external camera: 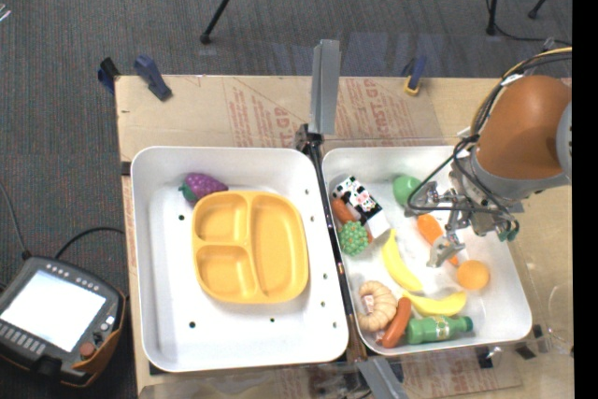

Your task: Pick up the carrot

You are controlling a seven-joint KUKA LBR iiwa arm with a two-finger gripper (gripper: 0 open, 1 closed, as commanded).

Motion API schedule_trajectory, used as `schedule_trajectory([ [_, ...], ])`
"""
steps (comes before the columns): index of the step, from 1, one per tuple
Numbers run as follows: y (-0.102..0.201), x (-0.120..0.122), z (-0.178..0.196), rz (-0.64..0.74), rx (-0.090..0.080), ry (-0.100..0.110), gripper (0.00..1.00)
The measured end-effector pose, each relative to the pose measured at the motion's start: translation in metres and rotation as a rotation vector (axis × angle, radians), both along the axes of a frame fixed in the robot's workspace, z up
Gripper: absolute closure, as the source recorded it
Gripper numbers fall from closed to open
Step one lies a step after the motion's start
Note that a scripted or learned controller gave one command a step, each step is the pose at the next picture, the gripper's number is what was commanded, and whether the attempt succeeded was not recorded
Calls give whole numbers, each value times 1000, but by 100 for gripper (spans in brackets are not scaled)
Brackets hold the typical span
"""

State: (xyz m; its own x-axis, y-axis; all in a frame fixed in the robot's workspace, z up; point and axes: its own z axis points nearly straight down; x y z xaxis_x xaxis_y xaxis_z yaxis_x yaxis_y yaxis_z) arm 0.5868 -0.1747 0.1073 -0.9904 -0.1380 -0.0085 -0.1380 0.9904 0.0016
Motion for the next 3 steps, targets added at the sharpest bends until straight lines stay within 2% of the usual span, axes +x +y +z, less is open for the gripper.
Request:
schedule_trajectory([
  [1, 2, 2, 11, 7, 0, -6, 100],
  [2, -37, -1, 25, 346, -5, 2, 100],
  [3, -3, -83, -22, 303, 1, 12, 100],
])
